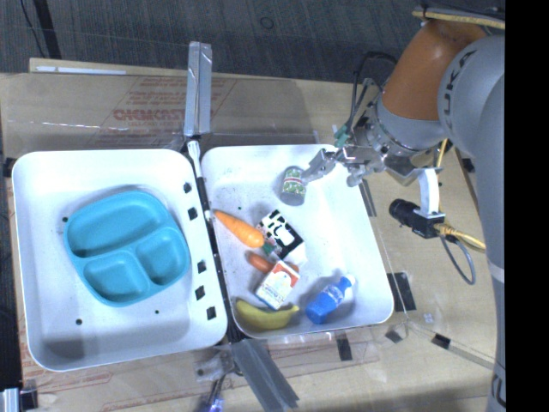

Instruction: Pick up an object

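Progress looks partial to us in the camera view: the gripper (310, 172) sits over the far part of the right bin (371, 256), its fingers pinching a small green-patterned can (293, 184) that seems raised off the floor. We judge the grasp made, with a clean lift left to confirm. Beneath it, the right bin contains a carrot (238, 227), a black-and-white box (281, 233), a small carton (278, 285), a banana (265, 313) and a blue bottle (329, 299) near the front. The left bin (34, 256) carries a blue divided tray (127, 245).
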